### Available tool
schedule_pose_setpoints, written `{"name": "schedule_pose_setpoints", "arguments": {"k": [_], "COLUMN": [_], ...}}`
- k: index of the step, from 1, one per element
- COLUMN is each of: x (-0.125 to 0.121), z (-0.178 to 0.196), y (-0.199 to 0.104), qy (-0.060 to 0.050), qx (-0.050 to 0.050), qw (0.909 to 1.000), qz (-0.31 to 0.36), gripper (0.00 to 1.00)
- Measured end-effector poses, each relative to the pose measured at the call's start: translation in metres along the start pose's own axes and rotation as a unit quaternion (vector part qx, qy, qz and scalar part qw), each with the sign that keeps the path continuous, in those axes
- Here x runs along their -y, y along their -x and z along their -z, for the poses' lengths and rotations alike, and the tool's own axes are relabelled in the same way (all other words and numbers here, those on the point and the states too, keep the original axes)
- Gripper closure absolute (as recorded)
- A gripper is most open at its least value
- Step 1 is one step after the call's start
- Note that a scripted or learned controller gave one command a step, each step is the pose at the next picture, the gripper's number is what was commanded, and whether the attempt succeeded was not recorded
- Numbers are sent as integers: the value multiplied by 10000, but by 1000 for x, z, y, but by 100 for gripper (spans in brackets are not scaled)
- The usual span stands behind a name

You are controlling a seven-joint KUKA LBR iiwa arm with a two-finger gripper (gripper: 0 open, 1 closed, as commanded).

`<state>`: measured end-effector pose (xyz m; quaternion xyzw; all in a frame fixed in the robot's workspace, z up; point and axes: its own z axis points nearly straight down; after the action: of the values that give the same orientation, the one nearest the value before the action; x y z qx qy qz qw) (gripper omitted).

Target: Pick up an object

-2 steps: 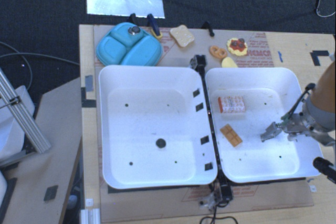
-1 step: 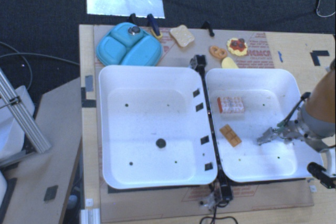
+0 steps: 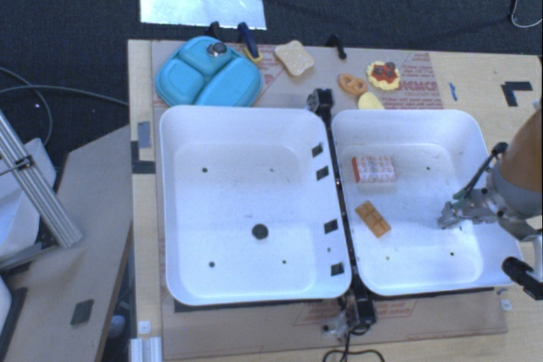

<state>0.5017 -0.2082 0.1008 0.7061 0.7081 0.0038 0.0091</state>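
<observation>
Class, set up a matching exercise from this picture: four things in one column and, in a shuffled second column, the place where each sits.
Things:
1. red and white box
2. small dark disc
3. blue divided plate
4. gripper

Places:
A. on the bench behind the left bin
B. over the right side of the right bin
C. on the left bin's floor
D. in the right bin, near the divider

Pairs: 1-D, 2-C, 3-A, 4-B

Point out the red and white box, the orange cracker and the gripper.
Red and white box (image 3: 374,169): camera view, middle of its top face.
Orange cracker (image 3: 372,219): camera view, its centre.
Gripper (image 3: 447,219): camera view, at its fingertips.
</observation>
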Motion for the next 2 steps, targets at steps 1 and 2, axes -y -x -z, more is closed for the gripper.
{"name": "schedule_pose_setpoints", "arguments": {"k": [1, 2], "x": [-77, -1], "z": [13, -12], "y": [-2, -1], "qy": [-43, -5], "qx": [-20, -15], "qw": [10000, 10000], "qz": [27, -21], "gripper": [100, 100]}}
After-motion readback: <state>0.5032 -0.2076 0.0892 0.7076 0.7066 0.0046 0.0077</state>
